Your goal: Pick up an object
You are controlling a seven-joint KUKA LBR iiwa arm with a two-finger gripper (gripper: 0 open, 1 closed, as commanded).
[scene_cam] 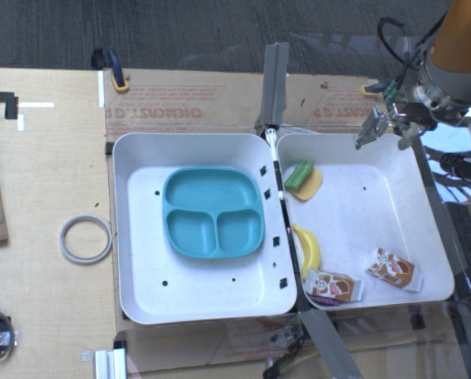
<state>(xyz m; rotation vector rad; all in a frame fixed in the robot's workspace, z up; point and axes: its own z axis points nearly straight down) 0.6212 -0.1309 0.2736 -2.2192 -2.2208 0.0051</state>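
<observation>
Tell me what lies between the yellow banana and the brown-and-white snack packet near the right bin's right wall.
In the camera view, another brown-and-white packet lies just right of the banana; beyond it, bare white bin floor reaches the far packet.

Looks like robotics lab from my end: plywood bench point(46, 180), two white bins point(128, 235) clamped side by side, tape roll point(85, 238), cabled grey-orange arm point(456, 46), dark carpet point(219, 14) behind.

Smooth, semi-glossy white plastic bins point(132, 235) sit on a matt pale wood bench point(46, 180); a satin teal plastic tray point(214, 212), a glossy yellow plastic banana point(308, 249) and shiny printed foil packets point(393, 269).
</observation>
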